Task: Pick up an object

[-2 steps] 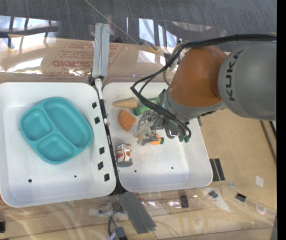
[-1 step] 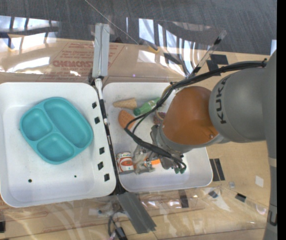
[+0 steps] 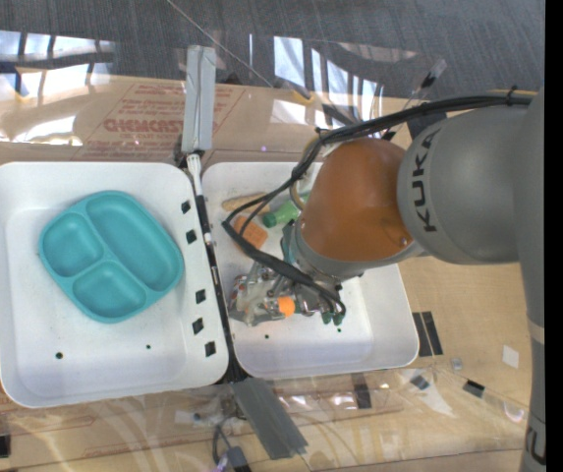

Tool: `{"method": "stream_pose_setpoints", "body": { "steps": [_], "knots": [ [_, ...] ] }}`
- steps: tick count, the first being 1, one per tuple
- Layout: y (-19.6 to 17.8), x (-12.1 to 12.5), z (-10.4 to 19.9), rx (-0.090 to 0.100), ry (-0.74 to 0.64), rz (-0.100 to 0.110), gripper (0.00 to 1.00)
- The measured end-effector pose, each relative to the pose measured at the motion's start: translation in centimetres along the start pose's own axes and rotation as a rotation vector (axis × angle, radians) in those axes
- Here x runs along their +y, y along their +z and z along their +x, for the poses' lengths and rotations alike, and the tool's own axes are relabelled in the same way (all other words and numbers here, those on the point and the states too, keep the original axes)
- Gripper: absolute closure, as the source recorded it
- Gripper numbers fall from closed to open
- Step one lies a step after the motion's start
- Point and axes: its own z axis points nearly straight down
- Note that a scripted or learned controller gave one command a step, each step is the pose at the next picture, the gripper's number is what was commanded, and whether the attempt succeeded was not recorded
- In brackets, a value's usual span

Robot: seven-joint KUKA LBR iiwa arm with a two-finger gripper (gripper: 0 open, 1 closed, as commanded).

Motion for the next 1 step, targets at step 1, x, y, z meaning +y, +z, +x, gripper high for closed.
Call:
{"method": "stream_pose_setpoints", "body": {
  "steps": [1],
  "knots": [
    [-5.14,-0.12,1.6,-0.007,0.05,0.0,1.0]
  ]
}}
